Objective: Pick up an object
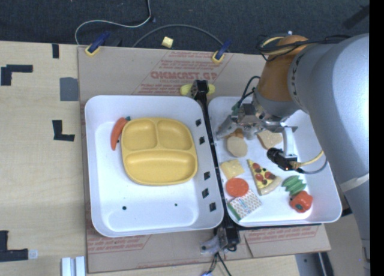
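So the grey KUKA arm with the orange band (282, 77) comes in from the right and hangs over the back half of the right white bin (318, 212), with its two-finger gripper (243, 126) down low near that bin's back-left corner, just above a round beige bread-roll toy (237, 146). I honestly can't tell whether the gripper is closed or spread, the metal bits blur together there, and nothing is clearly pinched in it. The roll sits in the bin's left half, toward the back, and a tan toast-like slice (270, 139) lies just beside it to the right, partly under the wrist hardware. A black cable connector (282, 160) with a yellow lead hangs near the bin's middle. Closer to the front you've got a pale yellow cheese-like square (231, 168) by the left wall, a plastic pizza slice with red dots (264, 177) next to it, a flat red round slice (237, 187) just in front of the cheese, and a checked white-and-green packet (245, 204) near the front-left corner. Over by the front-right corner sit a small green leafy toy (293, 182) and a red tomato-like toy (301, 201), nearly touching. The left white bin (99, 167) carries a yellow three-compartment plastic plate (159, 150) toward its back, with an orange toy carrot (117, 132) lying right along the plate's left edge, near the bin's back-left corner. Both bins rest on a brown cardboard sheet (174, 71) on the wooden bench (36, 173).
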Motion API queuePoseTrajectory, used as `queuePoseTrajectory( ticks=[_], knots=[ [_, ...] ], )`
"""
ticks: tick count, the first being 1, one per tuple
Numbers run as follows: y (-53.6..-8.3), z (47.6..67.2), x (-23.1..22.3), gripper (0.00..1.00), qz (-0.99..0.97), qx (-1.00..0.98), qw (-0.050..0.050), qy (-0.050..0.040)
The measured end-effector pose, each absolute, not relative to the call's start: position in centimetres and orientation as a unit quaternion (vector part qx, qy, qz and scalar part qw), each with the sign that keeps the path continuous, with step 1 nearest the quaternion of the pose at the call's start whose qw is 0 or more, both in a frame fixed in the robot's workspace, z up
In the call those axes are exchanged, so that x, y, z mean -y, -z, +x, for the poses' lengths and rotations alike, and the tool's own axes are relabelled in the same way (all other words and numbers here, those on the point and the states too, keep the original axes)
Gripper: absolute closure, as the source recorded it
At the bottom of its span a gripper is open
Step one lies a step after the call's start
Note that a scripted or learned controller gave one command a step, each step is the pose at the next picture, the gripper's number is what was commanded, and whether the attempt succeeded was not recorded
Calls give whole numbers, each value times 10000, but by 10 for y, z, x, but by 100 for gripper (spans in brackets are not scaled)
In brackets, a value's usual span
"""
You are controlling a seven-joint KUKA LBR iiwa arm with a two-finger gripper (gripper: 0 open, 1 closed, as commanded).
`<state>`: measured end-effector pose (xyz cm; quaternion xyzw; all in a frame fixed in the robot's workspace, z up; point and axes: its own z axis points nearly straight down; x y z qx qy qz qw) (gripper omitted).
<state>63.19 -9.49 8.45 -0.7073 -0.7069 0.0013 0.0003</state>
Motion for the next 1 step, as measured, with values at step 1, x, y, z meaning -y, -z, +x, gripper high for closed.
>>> queuePoseTrajectory(
  ticks=[1],
  knots=[
    [-84, 668, 97, 0, -7057, 7085, 4, -24]
  ],
)
